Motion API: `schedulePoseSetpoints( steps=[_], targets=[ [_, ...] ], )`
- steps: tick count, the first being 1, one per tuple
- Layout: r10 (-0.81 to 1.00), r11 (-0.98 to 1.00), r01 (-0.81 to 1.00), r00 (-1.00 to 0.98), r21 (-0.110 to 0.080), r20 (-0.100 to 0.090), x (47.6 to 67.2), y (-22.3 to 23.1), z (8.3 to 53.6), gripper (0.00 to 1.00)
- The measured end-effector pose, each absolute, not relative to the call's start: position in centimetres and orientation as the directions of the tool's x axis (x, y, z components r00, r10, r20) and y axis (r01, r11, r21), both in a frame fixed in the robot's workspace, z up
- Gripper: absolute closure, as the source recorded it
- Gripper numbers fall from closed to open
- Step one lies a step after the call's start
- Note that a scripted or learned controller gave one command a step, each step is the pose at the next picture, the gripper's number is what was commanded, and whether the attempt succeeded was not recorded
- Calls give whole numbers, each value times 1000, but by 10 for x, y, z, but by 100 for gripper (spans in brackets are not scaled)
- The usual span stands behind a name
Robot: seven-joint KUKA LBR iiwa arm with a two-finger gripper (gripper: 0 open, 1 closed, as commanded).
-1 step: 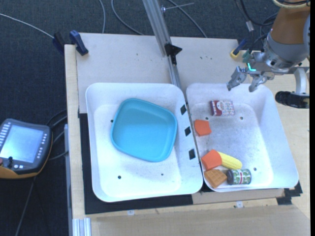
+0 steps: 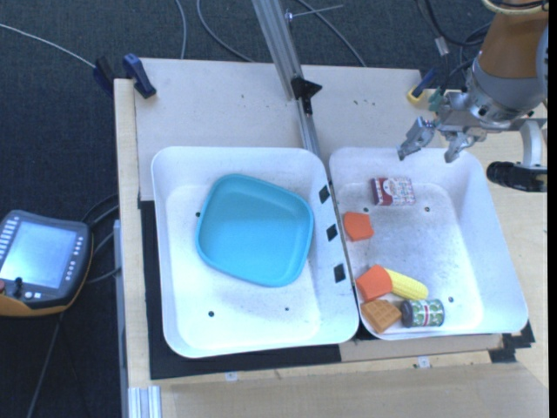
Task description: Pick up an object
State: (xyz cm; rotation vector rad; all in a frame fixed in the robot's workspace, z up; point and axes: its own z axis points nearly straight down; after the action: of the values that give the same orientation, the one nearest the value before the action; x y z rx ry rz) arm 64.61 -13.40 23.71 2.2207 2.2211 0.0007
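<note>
Two white bins sit side by side on the bench, the left bin (image 2: 174, 320) holding only a blue plate (image 2: 255, 228), while the right bin (image 2: 487, 259) gathers the small items, likely as the stock to pick from. The gripper (image 2: 432, 147) hangs over that bin's far rim, fingers spread apart and holding nothing. The red-and-white box (image 2: 392, 191), nearest of the items, lies flat just below and left of the fingertips, apart from them.

One fixed camera looks down slantwise on both bins (image 2: 165, 181).
</note>
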Motion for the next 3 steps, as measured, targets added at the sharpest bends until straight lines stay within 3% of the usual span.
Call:
schedulePoseSetpoints(
  steps=[1,3],
  targets=[
    [1000,0,1000,0,-5,1,652,-131,177,0],
    [1000,0,1000,0,4,-2,650,-133,98,0]
  ],
)
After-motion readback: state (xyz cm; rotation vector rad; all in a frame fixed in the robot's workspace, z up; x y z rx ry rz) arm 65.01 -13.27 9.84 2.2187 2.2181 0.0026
